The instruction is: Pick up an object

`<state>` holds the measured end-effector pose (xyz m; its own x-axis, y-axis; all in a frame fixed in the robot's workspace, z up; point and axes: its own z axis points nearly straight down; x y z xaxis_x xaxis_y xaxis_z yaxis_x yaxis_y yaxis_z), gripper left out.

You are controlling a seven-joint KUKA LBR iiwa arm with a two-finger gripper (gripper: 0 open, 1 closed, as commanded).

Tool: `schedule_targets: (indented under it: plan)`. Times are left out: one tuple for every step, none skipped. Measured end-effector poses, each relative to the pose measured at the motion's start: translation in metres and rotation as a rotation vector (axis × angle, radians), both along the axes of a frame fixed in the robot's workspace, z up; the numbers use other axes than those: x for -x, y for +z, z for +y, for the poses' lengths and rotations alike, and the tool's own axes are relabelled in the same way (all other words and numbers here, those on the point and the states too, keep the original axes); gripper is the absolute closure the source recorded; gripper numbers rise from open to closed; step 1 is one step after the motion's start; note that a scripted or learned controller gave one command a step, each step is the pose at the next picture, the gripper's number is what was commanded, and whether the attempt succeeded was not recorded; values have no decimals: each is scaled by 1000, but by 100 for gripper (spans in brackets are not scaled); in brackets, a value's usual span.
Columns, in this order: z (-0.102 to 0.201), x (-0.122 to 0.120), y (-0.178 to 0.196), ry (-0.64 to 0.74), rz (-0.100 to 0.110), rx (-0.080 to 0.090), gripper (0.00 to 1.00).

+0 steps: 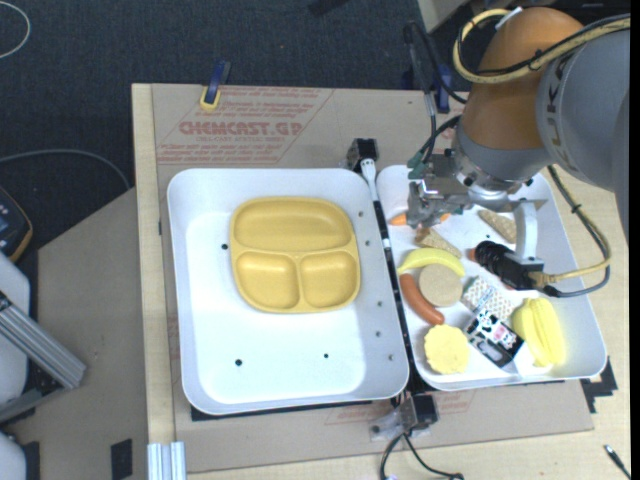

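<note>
Tool low over right bin w/ toys.

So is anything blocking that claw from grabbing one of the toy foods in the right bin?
Nothing visible does. The gripper hangs over the far end of the right bin, right above a few small pieces there. The banana, sausage and corn cob lie nearer the camera, uncovered from above.

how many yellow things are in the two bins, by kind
yellow divided tray: 1
banana: 1
yellow round piece: 1
yellow ridged piece: 1
total: 4
</note>
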<state>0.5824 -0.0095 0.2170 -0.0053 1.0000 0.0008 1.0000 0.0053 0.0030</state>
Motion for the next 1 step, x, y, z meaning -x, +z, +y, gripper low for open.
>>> schedule_targets:
  plan:
    - [1,12,18,-4,-1,1,100]
